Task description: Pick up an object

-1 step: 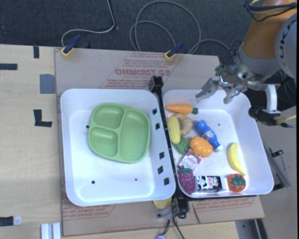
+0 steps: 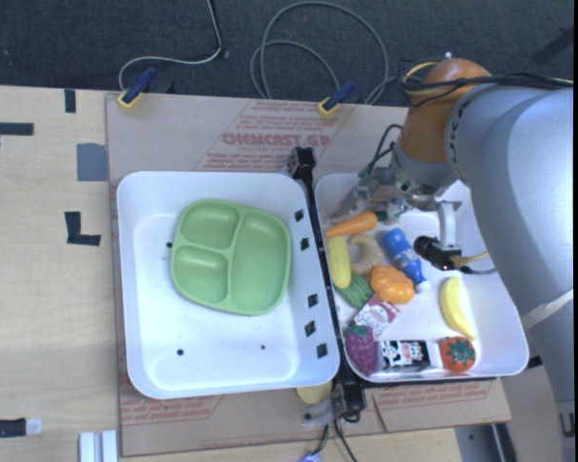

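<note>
The gripper [image 2: 374,192] stood low over the far left corner of the right bin [image 2: 509,327], below the arm's orange band [image 2: 433,114]. Whether it was released or clenched could not be told, and no object was seen in its grasp.

Just beside the gripper, on its near side, lay a toy carrot [image 2: 352,225]. A little further off were a yellow corn cob [image 2: 339,261] along the bin's left wall and a blue bottle [image 2: 402,254] to its right. Beyond these lay an orange fruit [image 2: 392,283] touching a green piece [image 2: 358,290], then a pink and white packet [image 2: 376,313] and a banana [image 2: 456,306]. Furthest from the gripper within this bin, along the near wall, were purple grapes [image 2: 361,346], a black and white carton [image 2: 405,355] and a red tomato [image 2: 457,353].

Well apart to the gripper's left, the left bin [image 2: 135,258] held a green divided plate [image 2: 231,256].
</note>
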{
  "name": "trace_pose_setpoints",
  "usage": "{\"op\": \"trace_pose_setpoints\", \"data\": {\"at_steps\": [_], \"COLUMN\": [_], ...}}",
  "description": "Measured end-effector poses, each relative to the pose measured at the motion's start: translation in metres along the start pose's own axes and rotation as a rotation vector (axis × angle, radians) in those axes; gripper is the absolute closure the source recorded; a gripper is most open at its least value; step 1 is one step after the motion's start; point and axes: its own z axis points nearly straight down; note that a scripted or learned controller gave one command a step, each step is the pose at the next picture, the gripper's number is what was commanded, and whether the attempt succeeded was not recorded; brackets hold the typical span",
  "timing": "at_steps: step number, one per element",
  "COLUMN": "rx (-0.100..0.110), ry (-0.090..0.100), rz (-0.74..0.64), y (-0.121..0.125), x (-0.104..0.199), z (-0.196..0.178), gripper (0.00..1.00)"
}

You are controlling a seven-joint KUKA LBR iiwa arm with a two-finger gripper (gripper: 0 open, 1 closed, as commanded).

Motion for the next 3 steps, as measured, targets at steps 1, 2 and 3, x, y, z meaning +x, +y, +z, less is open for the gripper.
{"op": "trace_pose_setpoints", "data": {"at_steps": [1, 2, 3], "rx": [-0.002, -0.002, -0.005], "ry": [0.0, 0.0, 0.006], "rz": [0.003, 0.003, -0.003], "y": [-0.014, -0.013, -0.047], "x": [0.012, 0.012, 0.087], "z": [-0.009, -0.019, -0.114], "gripper": [0.0, 1.0, 1.0]}}
